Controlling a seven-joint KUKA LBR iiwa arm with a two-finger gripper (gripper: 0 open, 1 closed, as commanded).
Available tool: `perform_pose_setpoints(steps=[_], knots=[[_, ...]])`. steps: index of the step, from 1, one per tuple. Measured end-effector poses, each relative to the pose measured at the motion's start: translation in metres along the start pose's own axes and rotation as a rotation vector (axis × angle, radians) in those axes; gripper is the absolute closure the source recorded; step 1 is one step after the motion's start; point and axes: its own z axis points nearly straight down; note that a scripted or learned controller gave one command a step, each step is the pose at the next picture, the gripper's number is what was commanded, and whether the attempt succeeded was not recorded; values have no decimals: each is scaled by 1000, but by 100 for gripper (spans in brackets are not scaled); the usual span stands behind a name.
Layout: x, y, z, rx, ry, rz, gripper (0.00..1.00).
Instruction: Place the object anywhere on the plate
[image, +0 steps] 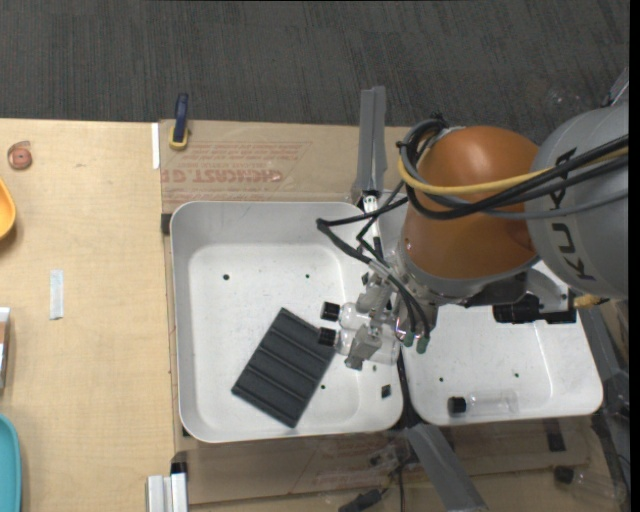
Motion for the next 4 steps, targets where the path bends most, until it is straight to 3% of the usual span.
perform_pose_setpoints(steps=[1,2,3,4], knots=[[-59,60,6,1,1,67,100],[-34,-9,26,1,3,-153,100],[-125,32,-107,-1,-3,-405,100],[-57,80,-39,-2,2,-767,100]])
